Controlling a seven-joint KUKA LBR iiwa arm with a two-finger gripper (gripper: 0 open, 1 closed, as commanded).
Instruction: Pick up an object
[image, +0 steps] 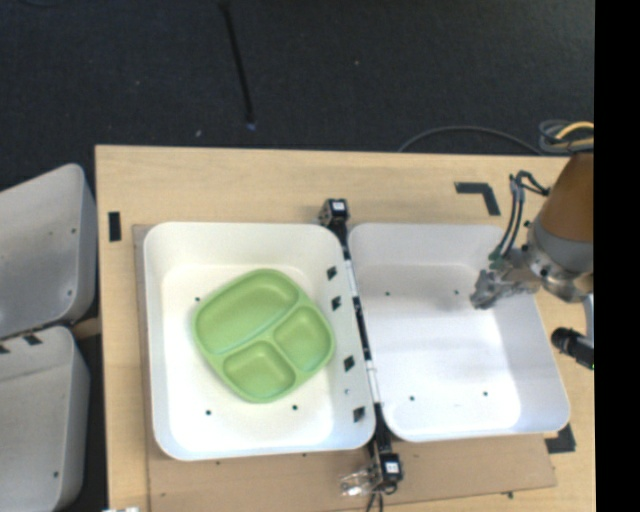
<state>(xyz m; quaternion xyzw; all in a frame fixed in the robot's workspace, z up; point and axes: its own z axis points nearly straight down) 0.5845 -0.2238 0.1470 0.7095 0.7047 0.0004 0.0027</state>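
Note:
A light green divided plate (263, 334) with three compartments lies flat in the left white bin (170, 400), slightly left of its middle. My gripper (486, 292) hangs over the upper right part of the right white bin (450, 420), far from the plate. The grey arm with its orange band (572, 200) comes in from the right edge. Nothing shows between the fingertips.
The two bins sit side by side on a wooden bench (250, 185), joined along a black-clipped seam (352, 320). Cables (520, 205) trail by the arm's wrist. White panels (40, 260) stand off the bench's left side.

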